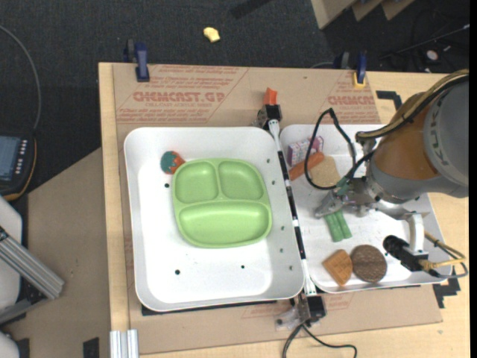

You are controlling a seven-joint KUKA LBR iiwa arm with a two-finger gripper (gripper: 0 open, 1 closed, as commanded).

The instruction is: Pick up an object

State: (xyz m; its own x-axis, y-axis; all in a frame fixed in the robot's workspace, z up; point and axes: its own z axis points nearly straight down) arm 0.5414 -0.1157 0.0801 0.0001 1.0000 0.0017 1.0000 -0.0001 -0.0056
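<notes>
Grey, the tool (333,203) hangs low in the right bin (425,211) just above a green stick (339,226); whether it grips anything cannot be told.

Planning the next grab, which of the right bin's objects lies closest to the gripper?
The green flat stick, just below the gripper; the round brown disc and tan wedge lie farther down.

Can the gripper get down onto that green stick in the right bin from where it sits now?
Probably yes. The gripper hangs just above the green stick's upper end, and nothing lies over the stick; the brown round piece sits apart, lower in the right bin.
</notes>
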